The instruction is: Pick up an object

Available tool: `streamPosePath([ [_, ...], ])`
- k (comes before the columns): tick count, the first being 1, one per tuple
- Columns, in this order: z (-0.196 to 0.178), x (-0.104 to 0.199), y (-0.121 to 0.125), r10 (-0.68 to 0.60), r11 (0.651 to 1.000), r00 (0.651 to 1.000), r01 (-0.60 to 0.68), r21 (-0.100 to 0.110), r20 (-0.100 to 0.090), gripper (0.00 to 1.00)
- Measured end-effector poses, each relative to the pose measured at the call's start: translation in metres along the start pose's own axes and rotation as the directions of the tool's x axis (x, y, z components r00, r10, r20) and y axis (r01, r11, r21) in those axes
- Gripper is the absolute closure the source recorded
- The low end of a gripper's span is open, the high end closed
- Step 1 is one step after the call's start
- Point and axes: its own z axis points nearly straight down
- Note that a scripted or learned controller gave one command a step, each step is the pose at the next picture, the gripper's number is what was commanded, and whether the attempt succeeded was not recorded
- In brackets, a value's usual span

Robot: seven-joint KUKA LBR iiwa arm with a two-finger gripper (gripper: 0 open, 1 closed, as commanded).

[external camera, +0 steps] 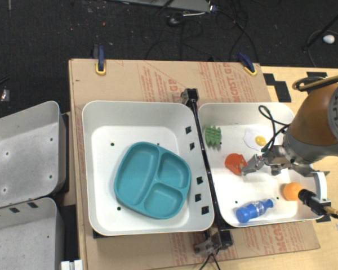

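My gripper point(251, 166) hangs low in the right bin point(231, 116), reaching in from the right. Its tip is just right of a red-orange object point(234, 163) and looks close to touching it. A green ridged toy point(214, 136) lies farther back near the divider. A white fried-egg toy with a yellow yolk point(256, 140) sits behind the gripper. An orange ball point(291, 191) and a blue bottle point(252, 210) lie near the bin's front edge.
The left bin point(101, 128) holds a teal divided plate point(152, 179). A black divider point(201, 156) runs between the bins. The arm's orange band and grey wrist point(318, 128) cover the right bin's far right side. Cables trail beside the wrist.
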Motion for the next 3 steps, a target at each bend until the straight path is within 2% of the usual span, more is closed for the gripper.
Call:
streamPosePath([
  [1, -0.011, 0.001, 0.000, 0.000, 1.000, 1.000, 0.000, -0.001, 0.000, 1.00],
  [3, -0.107, 0.003, 0.005, -0.004, 1.000, 1.000, 0.004, -0.006, 0.002, 1.00],
])
